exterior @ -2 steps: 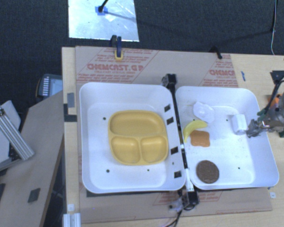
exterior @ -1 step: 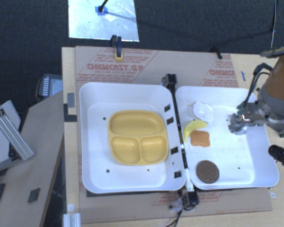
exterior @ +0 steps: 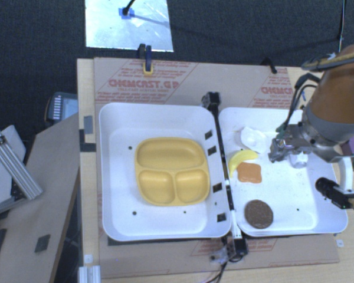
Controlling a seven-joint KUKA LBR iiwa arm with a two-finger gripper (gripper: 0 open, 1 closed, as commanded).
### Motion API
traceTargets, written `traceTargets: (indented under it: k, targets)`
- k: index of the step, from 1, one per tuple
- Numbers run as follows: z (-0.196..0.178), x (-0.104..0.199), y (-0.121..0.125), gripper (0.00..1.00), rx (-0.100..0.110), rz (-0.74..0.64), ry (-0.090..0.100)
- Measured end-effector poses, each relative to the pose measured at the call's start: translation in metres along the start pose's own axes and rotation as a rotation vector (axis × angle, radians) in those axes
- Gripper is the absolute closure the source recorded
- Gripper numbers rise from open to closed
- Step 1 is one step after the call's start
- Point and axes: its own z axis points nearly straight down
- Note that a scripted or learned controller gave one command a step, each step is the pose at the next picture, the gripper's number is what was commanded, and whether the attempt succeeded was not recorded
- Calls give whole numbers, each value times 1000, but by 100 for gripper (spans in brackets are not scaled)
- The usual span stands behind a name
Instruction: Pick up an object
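Approach step: nothing gripped yet.
I am seeing the tool [exterior: 281, 150] hanging at frame right, opening unclear, just beside the orange piece [exterior: 249, 173]; next I judge descending squarely onto it.

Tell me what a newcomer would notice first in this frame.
The yellow divided tray sits alone in the left bin. The right bin holds a brown disc, an orange piece, a banana and a white lump, with the gripper above its far side.

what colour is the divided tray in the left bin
Pale yellow; the tray shows best in the camera view.
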Motion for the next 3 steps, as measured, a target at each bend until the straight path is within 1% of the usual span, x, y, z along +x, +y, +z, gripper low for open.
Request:
traceTargets:
  k: [1, 2, 3]
  targets:
    - [-4, 62, 2, 100, 1, -2, 1]
    - [9, 122, 5, 100, 3, -1, 1]
    - [8, 183, 5, 100, 2, -1, 1]
